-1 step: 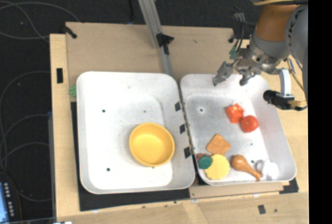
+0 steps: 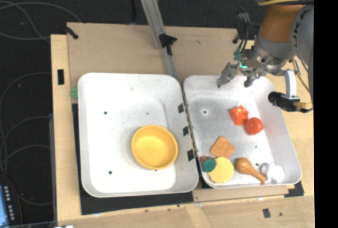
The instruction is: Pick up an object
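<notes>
Pincer, grey metal fingers spread apart, nothing between them, above right bin; round glossy yellow bowl in left bin

Tan bench with two white bins, left and right, touching.

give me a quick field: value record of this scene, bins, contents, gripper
left bin: yellow bowl
right bin: red block, red ball, orange slab, yellow disc, green piece, drumstick, white piece
gripper: open, over the right bin's far edge, holding nothing
nearest things to gripper: red block, red ball
</notes>
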Controlling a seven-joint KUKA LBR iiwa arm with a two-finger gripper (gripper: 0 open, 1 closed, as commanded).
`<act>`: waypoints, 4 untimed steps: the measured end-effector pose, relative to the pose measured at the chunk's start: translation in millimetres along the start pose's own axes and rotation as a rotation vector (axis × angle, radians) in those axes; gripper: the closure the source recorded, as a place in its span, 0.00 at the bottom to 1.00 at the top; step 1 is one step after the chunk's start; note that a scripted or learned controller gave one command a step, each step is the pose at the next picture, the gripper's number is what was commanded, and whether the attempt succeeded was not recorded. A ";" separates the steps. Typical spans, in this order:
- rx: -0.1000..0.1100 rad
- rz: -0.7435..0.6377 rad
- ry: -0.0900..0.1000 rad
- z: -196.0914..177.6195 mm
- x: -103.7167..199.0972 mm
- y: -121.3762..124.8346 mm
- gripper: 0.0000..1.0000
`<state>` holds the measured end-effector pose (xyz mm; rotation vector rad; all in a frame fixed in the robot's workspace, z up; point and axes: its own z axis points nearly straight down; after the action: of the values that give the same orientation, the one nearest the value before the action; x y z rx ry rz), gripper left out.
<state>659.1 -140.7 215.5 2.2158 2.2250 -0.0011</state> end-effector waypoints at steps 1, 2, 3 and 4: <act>0.005 0.003 -0.001 62.6 2.1 -3.1 0.00; 0.005 0.004 -0.002 114.5 0.4 -4.4 0.00; -0.003 0.004 -0.002 100.0 -0.3 -1.9 1.00; -0.005 0.001 0.002 52.1 5.4 -5.3 1.00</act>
<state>653.8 -135.4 163.3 2.2158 2.2221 0.0071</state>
